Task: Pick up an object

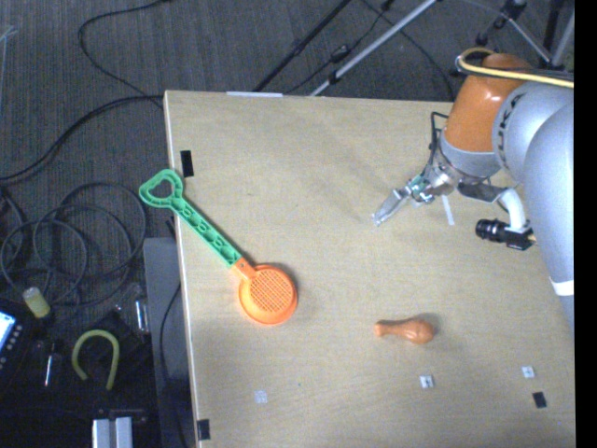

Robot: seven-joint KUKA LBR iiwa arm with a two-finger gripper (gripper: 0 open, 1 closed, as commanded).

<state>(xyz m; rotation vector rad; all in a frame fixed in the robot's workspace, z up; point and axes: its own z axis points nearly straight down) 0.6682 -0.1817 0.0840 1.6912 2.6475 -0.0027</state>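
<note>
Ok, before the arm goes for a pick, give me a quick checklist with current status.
1. End effector free of any object: ok, nothing between the fingers.
2. Finger opening: cannot tell.
3. Orange chicken-leg toy lying apart from other things: ok.
4. Green-handled orange strainer fully on the bench surface: ok, handle loop near the left edge.
5. End effector above a target: not ok, it hangs over bare surface.
</note>
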